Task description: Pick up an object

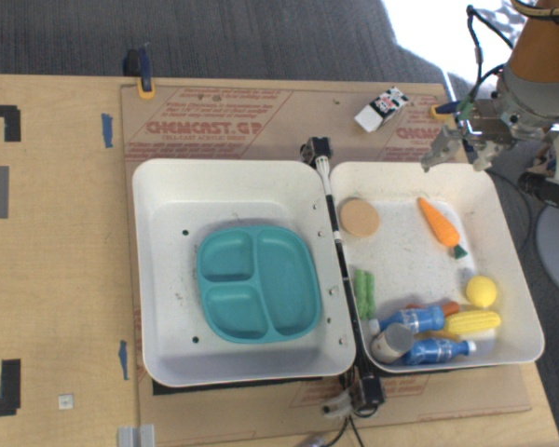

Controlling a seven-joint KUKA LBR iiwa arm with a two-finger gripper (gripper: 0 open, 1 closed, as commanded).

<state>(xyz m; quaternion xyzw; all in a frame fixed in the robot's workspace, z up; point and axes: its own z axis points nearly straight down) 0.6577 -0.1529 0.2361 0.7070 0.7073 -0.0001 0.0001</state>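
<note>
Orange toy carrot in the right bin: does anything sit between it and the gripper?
Nothing visible does. The orange toy carrot lies alone on bare floor of the right white bin; the gripper hangs over the bin's far rim, with open space between them.

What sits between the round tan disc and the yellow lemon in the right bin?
In the camera view, an orange toy carrot lies between the round tan disc and the yellow lemon, on the white bin's floor.
</note>
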